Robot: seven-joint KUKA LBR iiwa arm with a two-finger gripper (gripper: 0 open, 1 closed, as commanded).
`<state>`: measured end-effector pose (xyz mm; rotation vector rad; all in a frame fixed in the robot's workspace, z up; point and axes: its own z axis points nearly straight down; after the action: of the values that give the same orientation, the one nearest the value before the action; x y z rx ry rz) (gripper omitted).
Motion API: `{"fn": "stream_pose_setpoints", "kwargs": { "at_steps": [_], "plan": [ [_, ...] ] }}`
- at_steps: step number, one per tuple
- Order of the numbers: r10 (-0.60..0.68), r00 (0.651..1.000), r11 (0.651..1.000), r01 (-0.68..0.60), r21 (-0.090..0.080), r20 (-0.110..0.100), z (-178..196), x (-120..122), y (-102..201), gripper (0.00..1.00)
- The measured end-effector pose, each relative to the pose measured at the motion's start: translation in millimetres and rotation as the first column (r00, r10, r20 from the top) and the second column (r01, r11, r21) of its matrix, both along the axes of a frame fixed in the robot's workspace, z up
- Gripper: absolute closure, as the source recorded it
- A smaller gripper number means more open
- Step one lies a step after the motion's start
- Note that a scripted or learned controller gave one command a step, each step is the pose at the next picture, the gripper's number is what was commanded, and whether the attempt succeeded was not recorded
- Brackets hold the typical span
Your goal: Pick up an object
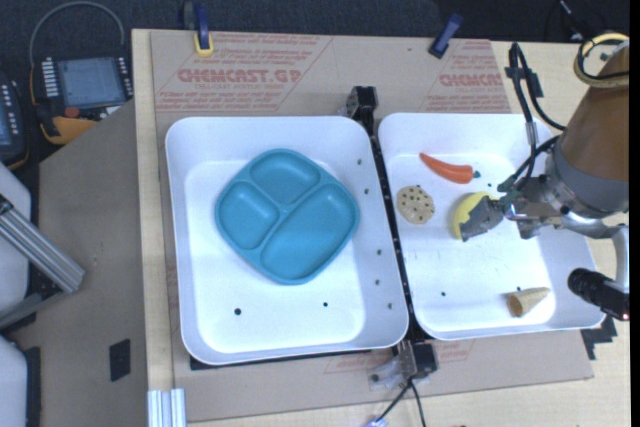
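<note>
In the right bin (480, 315) lie an orange carrot-like piece (447, 168), a round speckled cookie (414, 204), a yellow rounded object (463, 212) and a tan cone-shaped piece (528, 300). My gripper (484, 217) reaches in from the right and its dark tip sits right against the yellow object's right side, low over the bin floor. The tip overlaps the yellow object, so the contact between them is hidden. The cookie lies just left of the yellow object, and the carrot is behind it.
The left bin (200, 295) holds a blue divided plate (288, 213). A black divider with clamps (362, 102) runs between the bins. Cables (522, 85) hang near the arm at the right bin's far right corner.
</note>
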<state>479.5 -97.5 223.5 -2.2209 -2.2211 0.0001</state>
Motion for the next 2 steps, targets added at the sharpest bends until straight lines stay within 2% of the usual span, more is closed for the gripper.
{"fn": "stream_pose_setpoints", "kwargs": {
  "at_steps": [2],
  "plan": [
    [0.0,1.0,1.0,0.0,0.002,-0.007,-99.3,16.3,2.6,0.0]
  ]
}}
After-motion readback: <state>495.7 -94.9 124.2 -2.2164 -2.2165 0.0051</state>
